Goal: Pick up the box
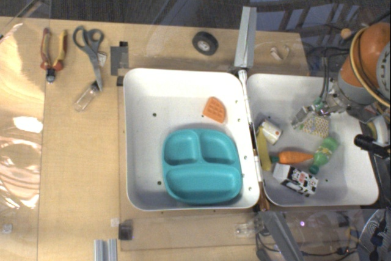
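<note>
Box (299, 179): a small flat box with black, white and red print. It lies tilted near the front edge of the right bin (360, 192), just below the carrot.
Pincer (322, 106): over the back part of the right bin, well apart from the box. I cannot tell how its tips stand or if it has anything.
Right bin things: a carrot (294, 157), a green bottle (324, 152), a yellow stick (263, 152), a white cup (269, 131).
Left bin (143, 131): a teal tray (202, 165) and an orange waffle (214, 109).
Counter (79, 192): scissors (91, 49), pliers (52, 52), a tape roll (205, 43).
</note>
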`<state>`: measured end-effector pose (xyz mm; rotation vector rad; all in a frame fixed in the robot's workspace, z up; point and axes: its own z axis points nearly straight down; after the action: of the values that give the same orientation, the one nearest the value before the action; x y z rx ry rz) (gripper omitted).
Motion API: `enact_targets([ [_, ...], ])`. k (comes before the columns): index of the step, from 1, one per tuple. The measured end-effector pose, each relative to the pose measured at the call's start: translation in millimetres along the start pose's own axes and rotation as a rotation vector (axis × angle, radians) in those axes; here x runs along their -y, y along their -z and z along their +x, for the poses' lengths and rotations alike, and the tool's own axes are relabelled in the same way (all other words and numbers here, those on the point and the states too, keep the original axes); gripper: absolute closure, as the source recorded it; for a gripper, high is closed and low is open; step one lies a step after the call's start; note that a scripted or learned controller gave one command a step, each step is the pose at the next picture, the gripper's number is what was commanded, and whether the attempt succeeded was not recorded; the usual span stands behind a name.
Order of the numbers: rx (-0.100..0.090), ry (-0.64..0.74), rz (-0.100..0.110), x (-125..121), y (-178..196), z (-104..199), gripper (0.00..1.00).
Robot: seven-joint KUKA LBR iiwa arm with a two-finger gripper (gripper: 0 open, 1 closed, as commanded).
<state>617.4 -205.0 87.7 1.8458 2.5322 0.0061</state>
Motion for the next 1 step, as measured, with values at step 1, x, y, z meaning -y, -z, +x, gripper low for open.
enact_targets([
  [1, 0.006, 0.003, -0.009, -3.6, 13.6, -0.7, 1.0],
])
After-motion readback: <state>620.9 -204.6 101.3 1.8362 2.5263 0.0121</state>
